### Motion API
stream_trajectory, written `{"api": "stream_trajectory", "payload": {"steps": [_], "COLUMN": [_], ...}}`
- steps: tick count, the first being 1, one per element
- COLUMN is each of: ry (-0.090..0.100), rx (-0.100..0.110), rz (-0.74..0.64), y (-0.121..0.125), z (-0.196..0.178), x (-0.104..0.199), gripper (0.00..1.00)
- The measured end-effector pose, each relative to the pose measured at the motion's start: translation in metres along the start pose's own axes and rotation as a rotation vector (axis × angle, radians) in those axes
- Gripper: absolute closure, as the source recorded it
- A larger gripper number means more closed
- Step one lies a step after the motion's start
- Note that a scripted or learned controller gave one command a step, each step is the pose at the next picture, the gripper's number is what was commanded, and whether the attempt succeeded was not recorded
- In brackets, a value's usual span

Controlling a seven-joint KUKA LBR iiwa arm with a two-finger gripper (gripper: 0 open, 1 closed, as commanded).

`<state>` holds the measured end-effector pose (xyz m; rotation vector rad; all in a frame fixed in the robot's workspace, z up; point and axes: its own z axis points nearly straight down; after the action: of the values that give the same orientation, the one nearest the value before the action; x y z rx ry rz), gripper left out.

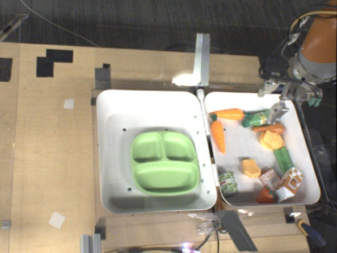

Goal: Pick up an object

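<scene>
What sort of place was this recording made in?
Probably a robotics lab workcell: a wooden bench with two white bins, toy food like a carrot, and a green divided plate.

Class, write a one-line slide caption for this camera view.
End effector over toy food in the right bin; green divided tray in the left bin.

Toy foods are lying jumbled in the right bin (pixel 310 157): two carrots (pixel 218 136) at ten o'clock, a cucumber (pixel 283 158) at three.
</scene>
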<state>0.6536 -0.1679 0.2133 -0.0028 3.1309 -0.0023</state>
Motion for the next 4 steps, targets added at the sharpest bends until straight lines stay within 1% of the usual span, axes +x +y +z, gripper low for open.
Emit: {"api": "stream_trajectory", "payload": {"steps": [1,2,3,4], "ry": [-0.006,-0.001,-0.007,-0.012], "rx": [0.002,0.001,0.003,0.005], "rz": [0.103,0.120,-0.100,-0.170], "y": [-0.038,-0.028,0.002,0.031], "z": [0.122,0.123,0.121,0.120], "x": [0.010,0.085,0.127,0.155], "gripper": [0.00,0.00,0.00,0.00]}}
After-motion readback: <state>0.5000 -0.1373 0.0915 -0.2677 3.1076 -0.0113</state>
